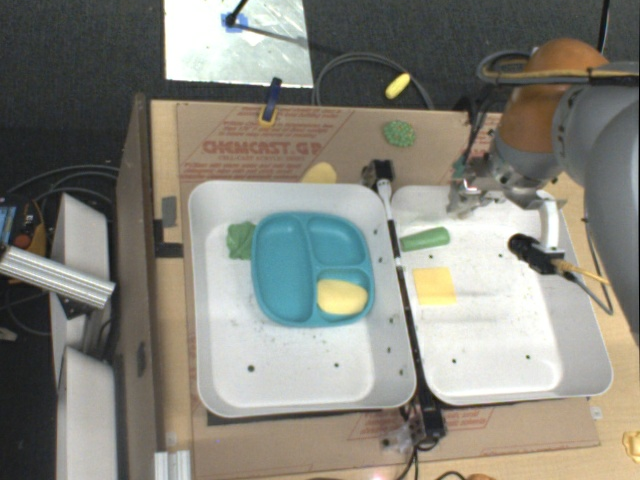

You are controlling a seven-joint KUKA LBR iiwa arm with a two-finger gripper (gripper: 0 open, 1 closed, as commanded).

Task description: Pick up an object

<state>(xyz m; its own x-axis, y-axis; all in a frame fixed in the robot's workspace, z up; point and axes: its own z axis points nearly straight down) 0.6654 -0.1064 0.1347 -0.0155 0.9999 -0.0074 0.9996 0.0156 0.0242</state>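
Grey with an orange band, the arm [596, 133] reaches in from the right. Its claw [468, 196] hangs over the far edge of the right bin [520, 368], towards that bin's far left corner. From this angle I cannot tell whether the claw is spread or clenched, nor whether it touches the bin.

The green pod [425, 237] lies flat on the floor of the right bin. It is near the claw, on the camera's side of it and a little to the view's left, and apart from it. One end of the pod lies close to the wall by the left bin [230, 368]. A yellow square [434, 286] lies flat just beside the pod, nearer the camera and farther from the claw.

In the left bin, well apart from the claw, a teal plate [290, 268] carries a yellow lump [342, 296] in its near right compartment. A green leaf [240, 239] lies at its left edge.
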